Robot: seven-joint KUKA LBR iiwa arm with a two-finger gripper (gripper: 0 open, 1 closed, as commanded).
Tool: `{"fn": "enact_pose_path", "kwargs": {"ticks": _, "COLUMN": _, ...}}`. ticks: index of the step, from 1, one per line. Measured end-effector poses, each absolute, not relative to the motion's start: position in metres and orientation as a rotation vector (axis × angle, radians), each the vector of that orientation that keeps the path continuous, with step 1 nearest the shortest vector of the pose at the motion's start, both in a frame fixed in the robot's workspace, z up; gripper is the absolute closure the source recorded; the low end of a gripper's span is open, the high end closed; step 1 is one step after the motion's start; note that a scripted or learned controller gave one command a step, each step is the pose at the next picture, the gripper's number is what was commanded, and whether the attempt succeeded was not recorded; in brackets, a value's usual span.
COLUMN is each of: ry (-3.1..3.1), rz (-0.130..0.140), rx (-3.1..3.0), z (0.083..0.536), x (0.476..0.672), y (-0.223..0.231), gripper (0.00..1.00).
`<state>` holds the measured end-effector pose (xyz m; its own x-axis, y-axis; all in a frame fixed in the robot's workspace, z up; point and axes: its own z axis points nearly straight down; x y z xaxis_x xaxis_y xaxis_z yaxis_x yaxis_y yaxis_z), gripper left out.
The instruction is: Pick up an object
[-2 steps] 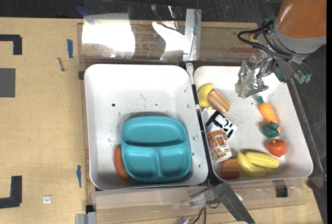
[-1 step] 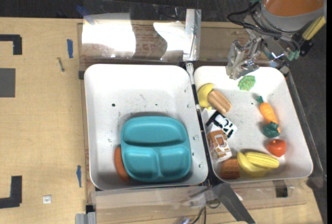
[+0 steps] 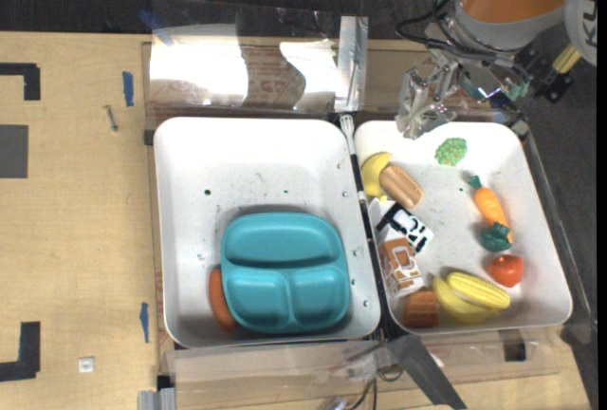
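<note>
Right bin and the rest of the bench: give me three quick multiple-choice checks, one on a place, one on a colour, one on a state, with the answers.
1. Where does the tray lie?
A. in the left bin
B. in the right bin
C. on the bench outside the bins

2. What colour is that tray?
A. red
B. teal
C. yellow

3. How does the end effector stand to the toys?
A. gripping the carrot
B. pressing on the banana
C. at the right bin's far edge, apart from them

Answers:
1 A: the tray fills the near part of the left bin.
2 B: its whole top shows teal.
3 C: the end effector sits by the far rim of the right bin, with the carrot and banana lying loose nearer the camera.
</note>
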<state>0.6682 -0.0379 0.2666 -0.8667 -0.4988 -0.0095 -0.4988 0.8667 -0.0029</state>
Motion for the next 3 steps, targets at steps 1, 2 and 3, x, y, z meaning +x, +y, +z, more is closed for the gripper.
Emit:
{"fn": "enact_pose_path", "kwargs": {"ticks": 1, "ry": 3.008, "rz": -0.003, "rx": -0.856, "z": 0.302, "x": 0.669, "y": -0.024, "gripper": 1.0}}
{"fn": "enact_pose_path", "kwargs": {"ticks": 2, "ry": 3.004, "rz": -0.005, "rx": -0.874, "z": 0.317, "x": 0.668, "y": -0.052, "gripper": 1.0}}
{"fn": "enact_pose_path", "kwargs": {"ticks": 3, "ry": 2.926, "rz": 0.001, "rx": -1.133, "z": 0.273, "x": 0.614, "y": -0.053, "gripper": 1.0}}
